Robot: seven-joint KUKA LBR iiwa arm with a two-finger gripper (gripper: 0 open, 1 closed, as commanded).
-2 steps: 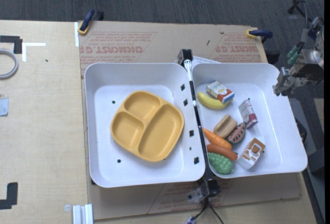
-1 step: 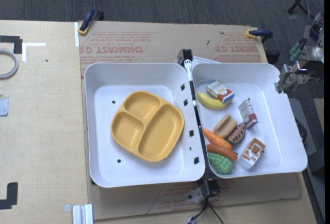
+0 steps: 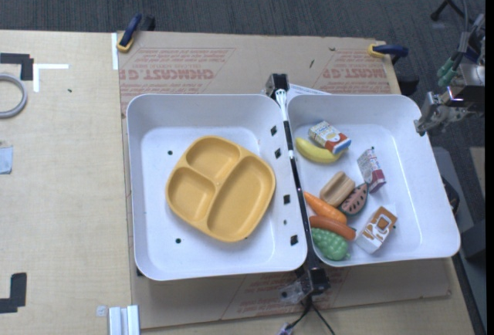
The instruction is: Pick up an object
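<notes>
Two white bins sit side by side on the worktop (image 3: pixel 69 210), over a sheet of cardboard (image 3: pixel 231 63). The left bin (image 3: pixel 143 171) holds a yellow divided plate (image 3: pixel 221 187), lying a little askew. The right bin (image 3: pixel 432 194) holds the small things, clustered toward its left side: a banana (image 3: pixel 315 151) touching a little carton (image 3: pixel 329 137), a silver packet (image 3: pixel 371 168), a bread piece (image 3: pixel 336 188), a watermelon slice (image 3: pixel 356 200), a carrot (image 3: pixel 325 210), a green vegetable (image 3: pixel 332 245) and an orange-and-white box (image 3: pixel 377 228). The gripper (image 3: pixel 434 116) hangs just past that bin's upper right corner, well apart from them; whether the fingers are spread or closed, I cannot tell.
</notes>
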